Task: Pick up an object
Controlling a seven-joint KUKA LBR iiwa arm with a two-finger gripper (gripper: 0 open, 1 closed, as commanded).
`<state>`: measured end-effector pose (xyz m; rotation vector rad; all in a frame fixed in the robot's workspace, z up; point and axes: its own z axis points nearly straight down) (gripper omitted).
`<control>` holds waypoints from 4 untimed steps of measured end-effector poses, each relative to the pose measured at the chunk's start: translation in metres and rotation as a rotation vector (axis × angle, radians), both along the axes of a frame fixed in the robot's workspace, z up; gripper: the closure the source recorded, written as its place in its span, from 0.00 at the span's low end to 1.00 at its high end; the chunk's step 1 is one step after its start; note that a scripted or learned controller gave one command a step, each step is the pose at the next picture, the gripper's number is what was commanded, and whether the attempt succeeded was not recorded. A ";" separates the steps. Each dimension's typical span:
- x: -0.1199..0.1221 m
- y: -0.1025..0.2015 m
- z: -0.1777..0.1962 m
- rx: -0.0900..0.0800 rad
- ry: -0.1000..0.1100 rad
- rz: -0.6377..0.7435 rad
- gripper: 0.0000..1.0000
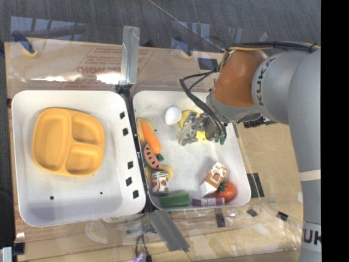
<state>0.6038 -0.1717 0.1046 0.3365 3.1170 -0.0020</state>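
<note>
The tool (pixel 189 135) hangs low in the right bin (pixel 240 162), just beside a white egg (pixel 173 114) and over a yellow item (pixel 190 117); I cannot tell how it is set. A carrot (pixel 150 137) lies along the left wall, a tomato (pixel 227 191) near the front. The left bin (pixel 22 146) holds a yellow divided plate (pixel 67 142).

A robotics lab: taped bench (pixel 65 64), white bins (pixel 22 146), KUKA arm (pixel 294 91).
</note>
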 end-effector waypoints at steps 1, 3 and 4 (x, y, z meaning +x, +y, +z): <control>0.000 0.034 0.129 -0.002 -0.009 0.085 1.00; 0.029 -0.031 0.218 -0.002 0.002 0.042 1.00; 0.042 -0.037 0.186 0.001 0.007 0.550 1.00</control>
